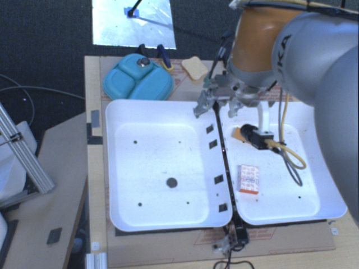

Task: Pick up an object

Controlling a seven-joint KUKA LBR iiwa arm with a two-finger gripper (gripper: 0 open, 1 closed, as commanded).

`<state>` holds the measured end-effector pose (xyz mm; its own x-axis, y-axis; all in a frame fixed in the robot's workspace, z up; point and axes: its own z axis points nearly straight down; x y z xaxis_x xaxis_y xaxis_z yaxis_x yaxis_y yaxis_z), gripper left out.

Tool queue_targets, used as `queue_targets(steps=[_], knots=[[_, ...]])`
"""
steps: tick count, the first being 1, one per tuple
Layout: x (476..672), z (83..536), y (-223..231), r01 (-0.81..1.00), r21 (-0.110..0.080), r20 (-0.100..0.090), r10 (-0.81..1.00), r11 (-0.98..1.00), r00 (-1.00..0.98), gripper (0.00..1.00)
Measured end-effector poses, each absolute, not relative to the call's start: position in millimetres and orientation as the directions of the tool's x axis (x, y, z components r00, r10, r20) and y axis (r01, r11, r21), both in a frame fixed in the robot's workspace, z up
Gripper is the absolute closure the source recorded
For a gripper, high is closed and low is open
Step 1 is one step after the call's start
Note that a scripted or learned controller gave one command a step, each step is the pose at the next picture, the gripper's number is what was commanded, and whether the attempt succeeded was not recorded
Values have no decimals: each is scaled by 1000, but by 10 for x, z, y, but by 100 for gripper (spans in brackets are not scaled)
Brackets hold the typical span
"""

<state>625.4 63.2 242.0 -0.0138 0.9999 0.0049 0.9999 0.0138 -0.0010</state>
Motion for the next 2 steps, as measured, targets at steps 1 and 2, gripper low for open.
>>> queue_targets(steps=[1, 2], knots=[[5723, 2560, 1099, 1000, -2, 3, 1000, 10, -10, 0], [5797, 957, 1212, 1000, -11, -1, 1000, 1, -1, 0]])
